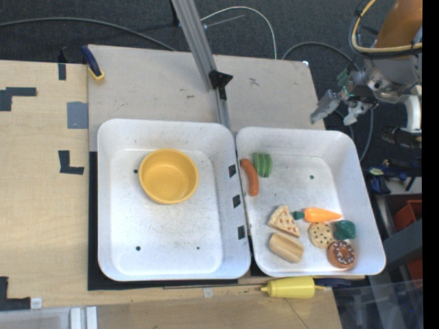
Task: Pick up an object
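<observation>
Looking at the upper right of the frame, I see the gripper [341, 106] past the right bin's [357, 157] corner, fingers spread, holding nothing. Toy foods cluster lower right in that bin; the arm [401, 19] is cut off at the frame edge.

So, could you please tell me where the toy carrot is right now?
The toy carrot lies in the right bin, toward its near right corner, between the pizza slice and the cookie.

one fixed camera sits above the bench [171, 81], looking down at a slant from moderate height, taking in the left bin [110, 204], the right bin [363, 204] and surrounding floor.
</observation>
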`<action>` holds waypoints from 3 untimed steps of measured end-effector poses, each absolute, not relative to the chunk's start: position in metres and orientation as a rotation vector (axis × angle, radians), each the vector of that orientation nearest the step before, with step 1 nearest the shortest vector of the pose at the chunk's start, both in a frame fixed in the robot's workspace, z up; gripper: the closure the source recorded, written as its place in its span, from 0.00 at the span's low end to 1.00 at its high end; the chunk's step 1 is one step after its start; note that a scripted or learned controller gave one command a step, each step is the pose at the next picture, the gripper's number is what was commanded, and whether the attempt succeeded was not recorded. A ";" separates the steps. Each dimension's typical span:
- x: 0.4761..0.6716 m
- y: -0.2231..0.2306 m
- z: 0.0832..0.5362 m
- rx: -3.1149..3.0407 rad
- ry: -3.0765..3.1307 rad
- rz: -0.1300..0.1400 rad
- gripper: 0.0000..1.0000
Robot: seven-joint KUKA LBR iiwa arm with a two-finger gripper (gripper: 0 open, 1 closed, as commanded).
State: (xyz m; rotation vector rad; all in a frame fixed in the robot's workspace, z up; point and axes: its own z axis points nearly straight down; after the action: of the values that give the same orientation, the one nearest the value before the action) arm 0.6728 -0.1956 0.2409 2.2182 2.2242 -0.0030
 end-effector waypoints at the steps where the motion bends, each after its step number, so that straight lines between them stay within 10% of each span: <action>1: 0.673 -0.196 0.241 2.219 2.224 -0.004 0.00; 3: 0.657 -0.195 0.126 2.222 2.228 -0.008 0.00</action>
State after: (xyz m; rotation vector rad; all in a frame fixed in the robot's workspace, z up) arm 0.6568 -0.1954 0.1262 2.2221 2.2276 -0.0082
